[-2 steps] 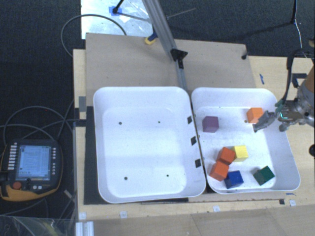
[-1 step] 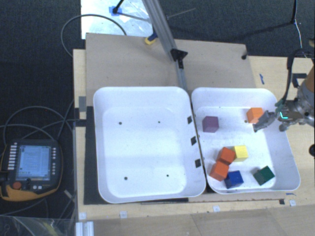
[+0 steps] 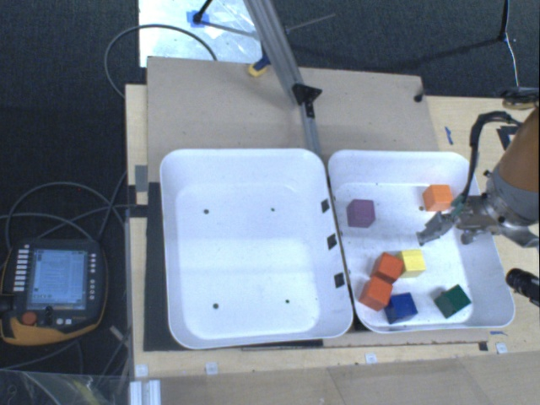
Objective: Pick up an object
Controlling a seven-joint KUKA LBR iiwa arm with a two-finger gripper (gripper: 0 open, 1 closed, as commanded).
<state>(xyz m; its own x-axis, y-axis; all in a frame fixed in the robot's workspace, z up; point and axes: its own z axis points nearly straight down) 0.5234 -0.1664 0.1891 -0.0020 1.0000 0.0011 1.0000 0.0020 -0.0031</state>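
Several small blocks lie in the right bin (image 3: 485, 315): a purple one (image 3: 361, 213), an orange one (image 3: 437, 197), a yellow one (image 3: 413, 262), two orange-red ones (image 3: 389, 267) (image 3: 376, 293), a blue one (image 3: 401, 307) and a green one (image 3: 453, 300). My gripper (image 3: 445, 234) reaches in from the right and hovers over the bin's right half, just below the orange block and up-right of the yellow one. Its fingers (image 3: 427, 234) are spread open with nothing between them.
The left bin (image 3: 181, 175) sits beside the right one, joined at a central rim. A grey pole (image 3: 283, 53) slants down from the top to the bins' back edge. A teach pendant (image 3: 52, 289) and cables lie left of the bench.
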